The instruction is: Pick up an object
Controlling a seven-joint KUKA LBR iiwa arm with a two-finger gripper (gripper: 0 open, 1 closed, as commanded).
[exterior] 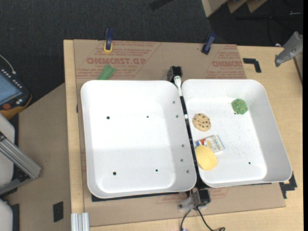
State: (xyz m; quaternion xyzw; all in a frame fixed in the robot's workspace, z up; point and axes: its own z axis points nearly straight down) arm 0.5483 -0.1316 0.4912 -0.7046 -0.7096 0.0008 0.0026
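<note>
Right bin (pixel 269 129): all four loose things are held here, so any pick is to be made on this side.
Left bin (pixel 130 138): set touching the right bin along the middle seam, presumably so that a picked thing can be carried across a short way.
Cookie (pixel 201 122): laid flat near the seam, apart from the other things; its low profile is judged hard to grasp from above.
Packet (pixel 213 142): a small white, red and blue item, lying flat just near of the cookie.
Yellow thing (pixel 207 158): a rounded lump touching or overlapping the packet's near-left corner; being taller and rounded, it is judged the easiest to close on, though the packet may be disturbed.
Green thing (pixel 239 106): a small rough ball toward the far right of the bin, well apart from the rest, so it can be approached without crowding.
Board (pixel 72 129): both bins are borne on it, and it is pinned at its far edge by two clamps (pixel 109 41), likely to keep the bins from shifting under the arm.
Arm (pixel 290 49): a grey part is seen at the far right, outside the bins and well apart from every object.
Gripper: whether it is wide or narrow cannot be told; nothing is seen held.
Task state: judged not yet begun, with all objects resting in the bin.
</note>
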